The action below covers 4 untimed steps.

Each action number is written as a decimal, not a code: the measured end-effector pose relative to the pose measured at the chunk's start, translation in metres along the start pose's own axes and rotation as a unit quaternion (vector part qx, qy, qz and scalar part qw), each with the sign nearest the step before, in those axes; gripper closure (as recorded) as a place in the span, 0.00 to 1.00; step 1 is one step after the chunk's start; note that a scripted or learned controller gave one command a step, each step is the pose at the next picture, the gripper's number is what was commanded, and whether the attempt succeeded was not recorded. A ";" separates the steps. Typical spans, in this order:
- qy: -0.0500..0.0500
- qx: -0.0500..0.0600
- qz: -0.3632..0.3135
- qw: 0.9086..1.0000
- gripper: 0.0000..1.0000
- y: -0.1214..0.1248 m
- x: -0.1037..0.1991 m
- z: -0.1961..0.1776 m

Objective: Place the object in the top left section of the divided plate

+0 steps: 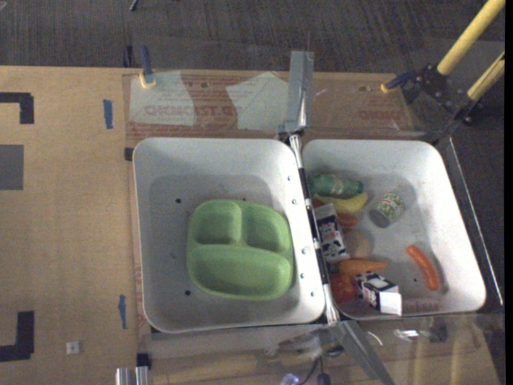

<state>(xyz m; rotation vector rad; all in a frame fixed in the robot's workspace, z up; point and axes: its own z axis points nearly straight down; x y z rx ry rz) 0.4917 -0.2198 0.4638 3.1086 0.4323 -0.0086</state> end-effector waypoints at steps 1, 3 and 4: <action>0.000 -0.001 -0.002 1.000 1.00 -0.001 0.002 -0.010; -0.001 -0.002 -0.006 1.000 1.00 -0.002 0.005 -0.030; -0.002 -0.003 -0.008 1.000 1.00 -0.002 0.006 -0.039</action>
